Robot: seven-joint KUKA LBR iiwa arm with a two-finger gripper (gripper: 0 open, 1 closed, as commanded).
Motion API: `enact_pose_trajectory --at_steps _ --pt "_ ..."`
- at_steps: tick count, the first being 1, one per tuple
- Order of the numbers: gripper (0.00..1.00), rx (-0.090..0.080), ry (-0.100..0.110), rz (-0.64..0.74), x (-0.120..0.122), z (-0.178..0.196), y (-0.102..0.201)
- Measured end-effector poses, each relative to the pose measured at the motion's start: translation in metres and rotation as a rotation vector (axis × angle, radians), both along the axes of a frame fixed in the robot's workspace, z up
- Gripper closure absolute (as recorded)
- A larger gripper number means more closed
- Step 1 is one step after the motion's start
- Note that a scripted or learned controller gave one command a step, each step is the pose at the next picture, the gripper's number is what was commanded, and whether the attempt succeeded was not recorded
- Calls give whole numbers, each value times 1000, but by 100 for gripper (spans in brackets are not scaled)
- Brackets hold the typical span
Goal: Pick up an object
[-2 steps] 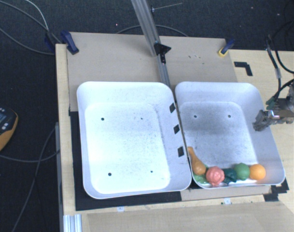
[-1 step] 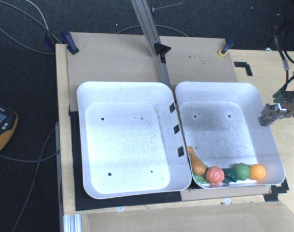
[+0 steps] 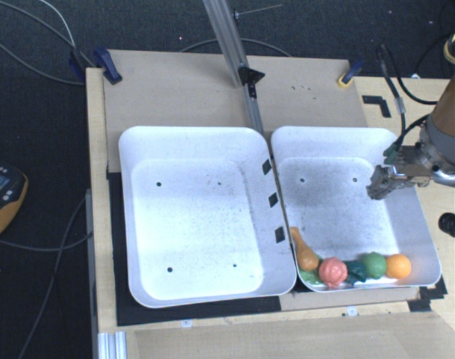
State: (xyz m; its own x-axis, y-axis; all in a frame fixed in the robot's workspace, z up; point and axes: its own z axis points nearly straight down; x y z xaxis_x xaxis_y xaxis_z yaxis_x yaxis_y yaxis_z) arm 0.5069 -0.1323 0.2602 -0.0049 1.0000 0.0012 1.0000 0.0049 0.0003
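Observation:
Along the near edge of the right bin lie several small toys in a row: an orange carrot-like piece, a pink ball, a dark teal piece, a green ball and an orange ball. My gripper hangs over the right side of this bin, well above and behind the toys, near the bin's right wall. Nothing shows between its fingers.
The left bin sits beside the right one, with black clips along the shared wall. A metal pole slants in from the top to the bins' junction. Blue and yellow clamps hold the board's far corners. Cables lie at the left and right.

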Motion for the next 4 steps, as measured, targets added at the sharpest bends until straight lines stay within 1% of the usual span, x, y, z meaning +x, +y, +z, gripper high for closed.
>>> enact_pose_trajectory --at_steps 2,3,4 --pt "100 0 0 0 -5 5 103" --pt "100 0 2 -2 -6 -13 145" --pt "100 0 0 0 -14 -13 194"
